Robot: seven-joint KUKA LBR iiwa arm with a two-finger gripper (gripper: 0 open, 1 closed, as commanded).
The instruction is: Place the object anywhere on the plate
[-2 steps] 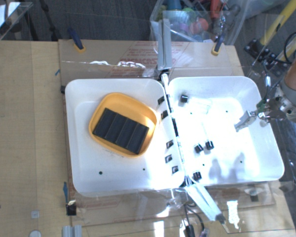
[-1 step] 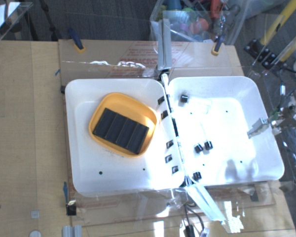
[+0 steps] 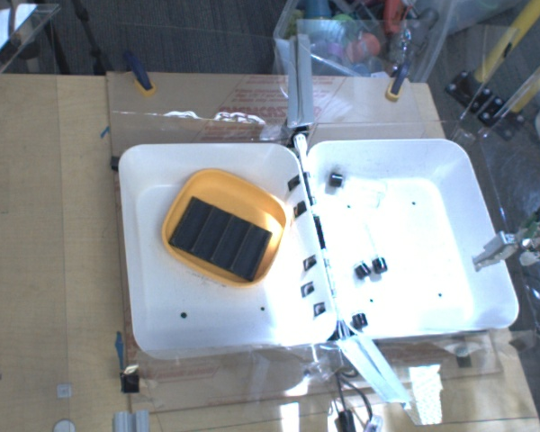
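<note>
Fingers (image 3: pixel 497 252) at right bin's rim (image 3: pixel 508 282)

My one camera is fixed above the bench (image 3: pixel 36 241) and looks down at a slant. It stands back enough to take in both white bins whole: the left bin (image 3: pixel 148 322) and the right bin (image 3: pixel 468 178) side by side. Beyond their far edge I see clutter in a clear container (image 3: pixel 369 16).
</note>
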